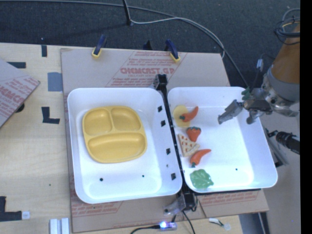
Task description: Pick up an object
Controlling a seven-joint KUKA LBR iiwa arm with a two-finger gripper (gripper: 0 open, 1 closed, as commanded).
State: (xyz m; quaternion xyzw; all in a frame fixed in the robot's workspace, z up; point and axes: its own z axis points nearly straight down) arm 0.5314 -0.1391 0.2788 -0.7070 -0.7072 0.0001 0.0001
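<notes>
The right bin (243, 145) holds several toy foods along its left side: a yellow piece with an orange carrot (185, 115) on it, a red pepper (193, 132), a cracker-like wedge (185, 144), another orange carrot (200, 155) and a green leafy piece (201, 179). My gripper (240, 113) hangs over the bin's upper right part, well to the right of the foods. It is open, its fingers spread apart with nothing between them.
A yellow divided plate (114, 133) lies in the left bin (78, 169). Black clips run along the wall between the bins (168, 130). Blue-and-yellow clamps (99, 47) hold the cardboard at the back. A cable (195, 26) crosses behind.
</notes>
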